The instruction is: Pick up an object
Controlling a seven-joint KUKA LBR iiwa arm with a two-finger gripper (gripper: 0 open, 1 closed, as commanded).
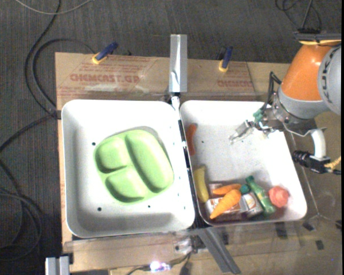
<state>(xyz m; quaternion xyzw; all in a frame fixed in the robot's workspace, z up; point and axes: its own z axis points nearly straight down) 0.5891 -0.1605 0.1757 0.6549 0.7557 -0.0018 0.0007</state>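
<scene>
Now, left to right across my bench:

Left bin: a shallow white plastic bin (pixel 74 153) holding one thing, a lime-green rounded plastic tray with three compartments (pixel 134 165), lying flat near the bin's middle.

Divider: an upright grey metal bar (pixel 178 62) stands at the far end of the seam between the two bins.

Right bin: a second shallow white plastic bin (pixel 229 165), touching the left one along that seam.

Objects to pick: all in the right bin. A slim orange-red piece (pixel 191 137) lies against its left wall; a yellow banana-shaped toy (pixel 200 184) lies nearer the front; beside that, an orange plastic carrot (pixel 226 203) rests on a small printed packet (pixel 247 204); then a dark green bottle-like toy (pixel 260 192) and a red round toy (pixel 279 195) sit in the front right corner (a crowded little heap, touching one another).

My pincer: my two-finger gripper (pixel 241 132) hangs over the far right part of the right bin, well apart from the heap, fingers spread and gripping nothing.

My arm: grey with the orange band (pixel 309 73), reaching in from the right.
</scene>
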